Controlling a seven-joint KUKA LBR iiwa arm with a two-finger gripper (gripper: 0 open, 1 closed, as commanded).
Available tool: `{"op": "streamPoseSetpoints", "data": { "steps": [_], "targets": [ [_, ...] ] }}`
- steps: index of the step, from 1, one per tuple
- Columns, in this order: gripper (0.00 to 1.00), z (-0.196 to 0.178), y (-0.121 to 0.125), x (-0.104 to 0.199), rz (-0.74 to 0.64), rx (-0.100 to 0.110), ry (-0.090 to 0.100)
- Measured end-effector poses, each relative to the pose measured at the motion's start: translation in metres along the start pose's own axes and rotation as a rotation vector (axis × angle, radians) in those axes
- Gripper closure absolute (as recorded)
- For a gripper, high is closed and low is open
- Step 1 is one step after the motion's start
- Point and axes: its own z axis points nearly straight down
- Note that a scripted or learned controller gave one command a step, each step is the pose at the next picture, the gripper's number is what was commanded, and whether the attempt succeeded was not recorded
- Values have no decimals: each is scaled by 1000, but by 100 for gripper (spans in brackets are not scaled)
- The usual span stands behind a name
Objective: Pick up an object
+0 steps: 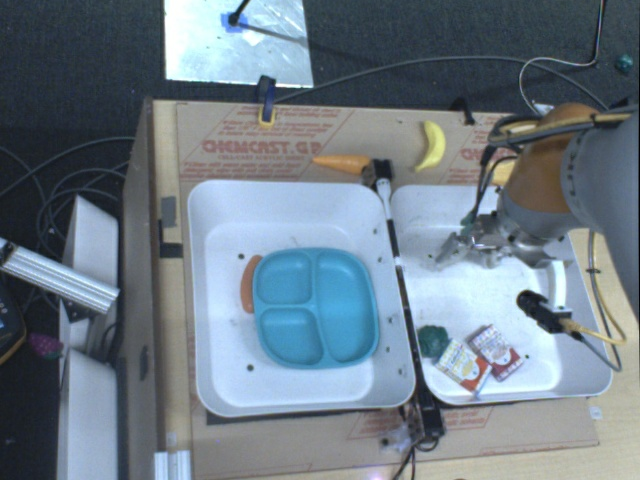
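We see the arm (pixel 570 178), grey with an orange band, reaching in over the right bin (pixel 580 368), its gripper (pixel 450 250) hanging low above the bin's upper left part; the jaws point toward the divider between the bins, and we cannot tell whether they are wide or narrow, though nothing shows between them. Below the jaws, toward the bin's near edge, lie the things on offer: a small dark green object (pixel 433 340), and just beside it, further from the divider, two small packets, one white and orange (pixel 461 362), the other red and white (pixel 497 350), touching or nearly so. All three are well apart from the jaws. Across the divider from the jaws, the left bin (pixel 215 298) holds a blue divided plate (pixel 315 305), with an orange sausage-like piece (pixel 247 282) lying just against the plate's far side. Beyond the bins, above the jaws on the bench (pixel 300 138), a carrot (pixel 341 164) lies near the divider's top end, and a banana (pixel 432 145) sits to the arm's side of it.
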Motion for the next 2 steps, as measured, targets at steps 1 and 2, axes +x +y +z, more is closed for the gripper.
{"op": "streamPoseSetpoints", "data": {
  "steps": [1,2],
  "targets": [
    [0,0,45,30,0,-1,0],
    [100,-12,46,30,-3,-3,-2]
  ]
}}
